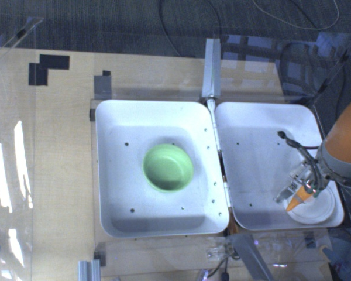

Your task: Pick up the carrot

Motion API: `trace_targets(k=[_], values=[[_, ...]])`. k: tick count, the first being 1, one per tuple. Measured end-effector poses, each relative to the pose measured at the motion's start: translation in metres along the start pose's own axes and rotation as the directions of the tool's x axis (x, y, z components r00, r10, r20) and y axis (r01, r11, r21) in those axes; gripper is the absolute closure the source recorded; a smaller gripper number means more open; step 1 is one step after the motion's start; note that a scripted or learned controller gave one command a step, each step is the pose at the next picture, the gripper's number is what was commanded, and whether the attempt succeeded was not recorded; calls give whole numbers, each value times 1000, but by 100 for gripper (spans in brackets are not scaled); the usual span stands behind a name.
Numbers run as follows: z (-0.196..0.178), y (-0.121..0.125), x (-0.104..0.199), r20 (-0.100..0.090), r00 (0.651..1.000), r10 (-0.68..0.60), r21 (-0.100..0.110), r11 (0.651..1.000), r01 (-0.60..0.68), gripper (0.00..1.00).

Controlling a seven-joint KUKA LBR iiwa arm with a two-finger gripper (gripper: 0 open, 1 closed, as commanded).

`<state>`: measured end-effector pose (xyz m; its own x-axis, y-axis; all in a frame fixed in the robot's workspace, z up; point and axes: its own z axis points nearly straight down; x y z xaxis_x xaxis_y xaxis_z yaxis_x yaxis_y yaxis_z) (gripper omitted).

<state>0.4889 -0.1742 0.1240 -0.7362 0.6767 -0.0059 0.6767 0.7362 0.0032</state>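
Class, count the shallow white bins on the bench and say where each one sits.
2. One white bin is on the left, holding a green bowl; the other white bin is beside it on the right, where the gripper reaches.

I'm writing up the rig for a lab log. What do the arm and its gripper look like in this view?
The arm reaches in from the right: a rounded orange band with grey housing below it. A thin dark cable loops off the wrist. The gripper is small, metallic grey and silvery, with slim jaws.
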Motion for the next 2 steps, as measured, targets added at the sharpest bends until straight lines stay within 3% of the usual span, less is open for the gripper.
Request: trace_targets(k=[1, 2], values=[[33, -15, -29, 8, 995, -96, -3, 995, 96, 0], [19, -11, -32, 18, 995, -97, -10, 995, 97, 100]])
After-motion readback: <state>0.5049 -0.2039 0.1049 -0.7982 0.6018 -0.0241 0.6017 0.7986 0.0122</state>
